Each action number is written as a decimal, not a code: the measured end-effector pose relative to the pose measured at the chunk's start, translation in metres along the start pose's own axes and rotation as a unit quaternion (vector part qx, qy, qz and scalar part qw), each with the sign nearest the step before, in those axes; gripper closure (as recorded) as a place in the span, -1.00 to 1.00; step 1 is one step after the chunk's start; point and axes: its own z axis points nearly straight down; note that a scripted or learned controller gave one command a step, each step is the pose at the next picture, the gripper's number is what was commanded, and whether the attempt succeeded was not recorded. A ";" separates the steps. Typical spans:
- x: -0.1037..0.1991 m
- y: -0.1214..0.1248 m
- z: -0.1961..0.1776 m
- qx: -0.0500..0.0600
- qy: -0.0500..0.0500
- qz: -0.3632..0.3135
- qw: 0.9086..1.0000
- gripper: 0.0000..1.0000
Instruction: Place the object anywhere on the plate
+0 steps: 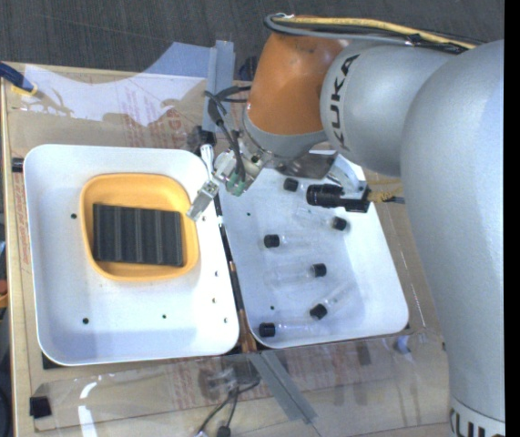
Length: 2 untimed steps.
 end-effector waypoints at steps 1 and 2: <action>0.028 0.030 -0.020 0.000 0.000 0.012 1.000 -1.00; 0.028 0.030 -0.020 0.000 0.000 0.013 1.000 -1.00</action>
